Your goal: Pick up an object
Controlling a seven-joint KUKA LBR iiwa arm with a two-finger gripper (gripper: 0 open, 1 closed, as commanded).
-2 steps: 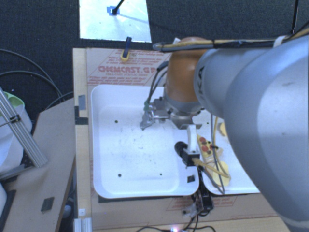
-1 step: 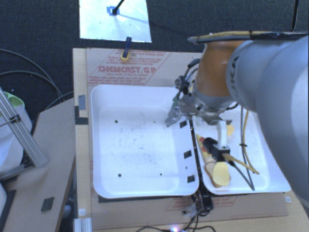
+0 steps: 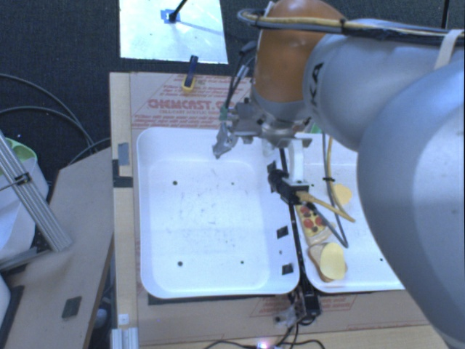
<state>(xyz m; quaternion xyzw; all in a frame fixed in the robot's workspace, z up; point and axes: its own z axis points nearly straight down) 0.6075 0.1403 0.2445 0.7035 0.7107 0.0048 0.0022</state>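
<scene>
left bin (image 3: 196, 267): white, speckled with faint grey scuffs and a few small dark dots
right bin (image 3: 363, 267): white, same as the left bin beside it
arm (image 3: 392, 107): pale grey, with a glossy orange band (image 3: 290, 35) above the wrist
cables (image 3: 349, 26): black and yellow, draped across the orange band
board (image 3: 182, 104): tan cardboard behind the left bin, printed with red lettering
sheet (image 3: 171, 20): pale silvery grey, beyond the board
round object (image 3: 333, 262): yellow, in the right bin
flat object (image 3: 314, 224): cream with red and dark spots, just behind the round object
backdrop (image 3: 58, 35): dark, nearly black, finely textured
</scene>
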